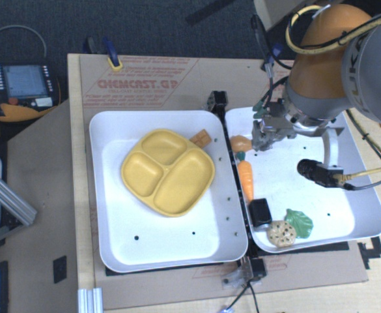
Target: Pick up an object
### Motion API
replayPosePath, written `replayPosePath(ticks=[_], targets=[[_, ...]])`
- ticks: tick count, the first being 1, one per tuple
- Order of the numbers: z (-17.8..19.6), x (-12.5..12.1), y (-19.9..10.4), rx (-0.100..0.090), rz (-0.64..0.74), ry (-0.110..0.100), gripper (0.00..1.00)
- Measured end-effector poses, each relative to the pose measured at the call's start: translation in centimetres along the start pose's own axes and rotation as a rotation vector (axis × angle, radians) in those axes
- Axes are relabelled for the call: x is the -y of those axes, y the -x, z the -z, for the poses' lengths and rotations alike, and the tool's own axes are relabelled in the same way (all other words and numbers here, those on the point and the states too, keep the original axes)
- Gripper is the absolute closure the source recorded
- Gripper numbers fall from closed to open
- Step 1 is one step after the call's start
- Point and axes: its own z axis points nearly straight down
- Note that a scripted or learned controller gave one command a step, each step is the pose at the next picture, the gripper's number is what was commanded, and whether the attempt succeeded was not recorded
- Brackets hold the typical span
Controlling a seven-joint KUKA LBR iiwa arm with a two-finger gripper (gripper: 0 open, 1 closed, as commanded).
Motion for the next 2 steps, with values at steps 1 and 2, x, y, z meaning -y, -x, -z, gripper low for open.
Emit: replayPosePath(ticks=[1,2], targets=[[0.3,0.3,-5.0,0.001,-0.001,0.002,1.0],[-1.0,-0.1,-9.8,0.001,-0.001,0.001,1.0]])
